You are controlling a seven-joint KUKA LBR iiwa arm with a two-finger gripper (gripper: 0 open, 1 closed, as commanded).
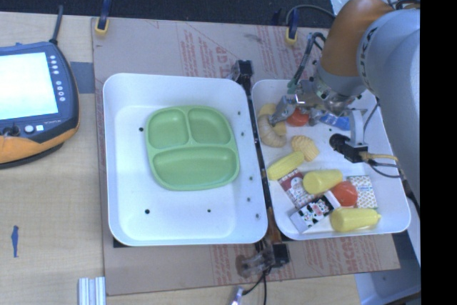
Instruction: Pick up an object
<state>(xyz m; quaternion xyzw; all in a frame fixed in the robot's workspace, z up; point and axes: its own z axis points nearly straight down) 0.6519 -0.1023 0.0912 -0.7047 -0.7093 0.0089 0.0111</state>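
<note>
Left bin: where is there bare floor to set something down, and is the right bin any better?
The left bin has bare floor all round the green divided plate, widest along its near edge and down its left side. The right bin is crowded: yellow pieces, a red piece and a printed card fill its middle and near end, with the gripper over its far end.

Faint red print runs across the brown cardboard sheet (207, 46) under both bins — too blurred to read — and no other lettering is legible.
</note>
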